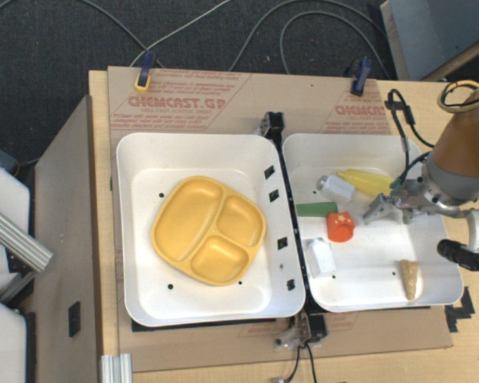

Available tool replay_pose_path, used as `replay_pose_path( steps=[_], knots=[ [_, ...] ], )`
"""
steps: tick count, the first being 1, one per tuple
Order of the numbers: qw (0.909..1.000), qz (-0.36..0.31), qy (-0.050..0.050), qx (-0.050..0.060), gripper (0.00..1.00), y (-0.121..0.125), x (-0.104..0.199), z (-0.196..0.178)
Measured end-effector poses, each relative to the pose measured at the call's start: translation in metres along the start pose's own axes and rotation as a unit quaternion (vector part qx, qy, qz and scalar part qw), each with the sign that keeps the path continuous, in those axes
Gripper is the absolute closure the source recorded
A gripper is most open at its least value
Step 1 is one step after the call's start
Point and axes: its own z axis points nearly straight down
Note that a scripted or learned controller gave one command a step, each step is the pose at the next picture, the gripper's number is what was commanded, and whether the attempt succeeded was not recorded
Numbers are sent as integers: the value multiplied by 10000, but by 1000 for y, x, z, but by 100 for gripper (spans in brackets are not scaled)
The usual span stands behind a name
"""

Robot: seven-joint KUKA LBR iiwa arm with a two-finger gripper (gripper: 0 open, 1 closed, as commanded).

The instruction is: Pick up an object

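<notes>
the gripper (381, 207) hangs low in the right bin (431, 294), fingers spread around nothing, with the orange cap (340, 227) just beside them toward the left bin and the yellow bottle (359, 182) lying crosswise just behind.
</notes>
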Motion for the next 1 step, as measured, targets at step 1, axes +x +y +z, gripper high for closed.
replay_pose_path(
  steps=[1],
  knots=[
    [10000, -1, -4, -6, 0, 0, 1, 10]
  ],
)
